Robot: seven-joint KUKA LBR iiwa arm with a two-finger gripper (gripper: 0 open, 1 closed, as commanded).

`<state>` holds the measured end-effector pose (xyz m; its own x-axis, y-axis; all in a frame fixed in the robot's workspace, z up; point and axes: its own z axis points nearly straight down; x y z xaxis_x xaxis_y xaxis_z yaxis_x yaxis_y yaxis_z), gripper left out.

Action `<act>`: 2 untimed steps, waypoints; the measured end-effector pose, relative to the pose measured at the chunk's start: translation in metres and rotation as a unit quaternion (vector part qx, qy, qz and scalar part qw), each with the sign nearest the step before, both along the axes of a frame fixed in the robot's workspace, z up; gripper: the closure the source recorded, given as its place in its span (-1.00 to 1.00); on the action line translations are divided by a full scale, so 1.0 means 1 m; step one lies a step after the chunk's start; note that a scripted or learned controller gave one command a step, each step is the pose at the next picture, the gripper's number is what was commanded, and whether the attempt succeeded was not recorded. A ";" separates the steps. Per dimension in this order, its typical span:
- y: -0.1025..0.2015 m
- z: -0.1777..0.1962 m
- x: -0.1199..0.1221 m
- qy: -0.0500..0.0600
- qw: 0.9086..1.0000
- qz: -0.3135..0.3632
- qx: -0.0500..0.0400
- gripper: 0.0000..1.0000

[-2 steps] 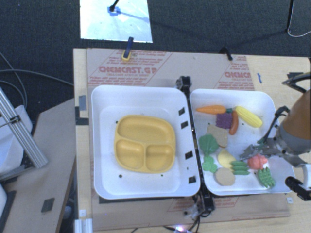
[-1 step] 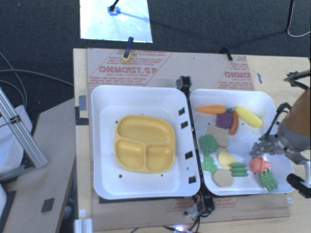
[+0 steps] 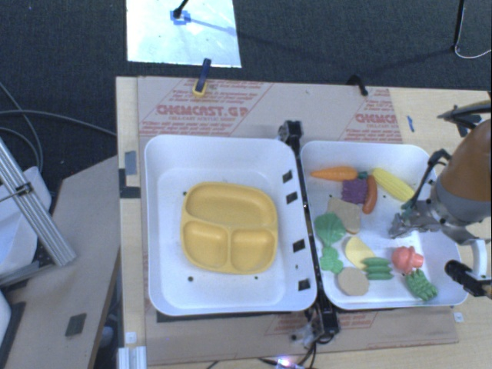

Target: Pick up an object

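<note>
Toys fill the right bin (image 3: 430, 160): a carrot (image 3: 334, 174) at the far left, a purple piece (image 3: 354, 191) just right of it with a red sausage (image 3: 370, 194) touching its right side, and corn (image 3: 392, 184) farther right. Below these lie a tan slab (image 3: 344, 211), a green leaf (image 3: 329, 227) and a smaller green piece (image 3: 331, 261) along the left wall, a yellow wedge (image 3: 357, 249), a green bean pod (image 3: 377, 268), a tan disc (image 3: 353, 281), a pink toy (image 3: 407, 258) and a green bumpy toy (image 3: 420, 284) at the near right. The arm (image 3: 466, 177) reaches in from the right, its gripper (image 3: 407, 223) low over bare bin floor, just beyond the pink toy. Whether the fingers are spread or closed I cannot tell; nothing is seen between them. The left bin (image 3: 165, 229) holds a yellow divided plate (image 3: 229, 227). Both bins sit on a desk (image 3: 92, 229).
</note>
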<state>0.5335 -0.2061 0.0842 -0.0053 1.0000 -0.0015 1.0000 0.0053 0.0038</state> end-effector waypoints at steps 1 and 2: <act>0.024 0.000 -0.049 0.003 1.000 -0.002 0.002 1.00; 0.013 0.000 -0.032 0.001 1.000 -0.001 0.000 1.00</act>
<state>0.5015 -0.1936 0.0845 -0.0033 1.0000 -0.0011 1.0000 0.0033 0.0027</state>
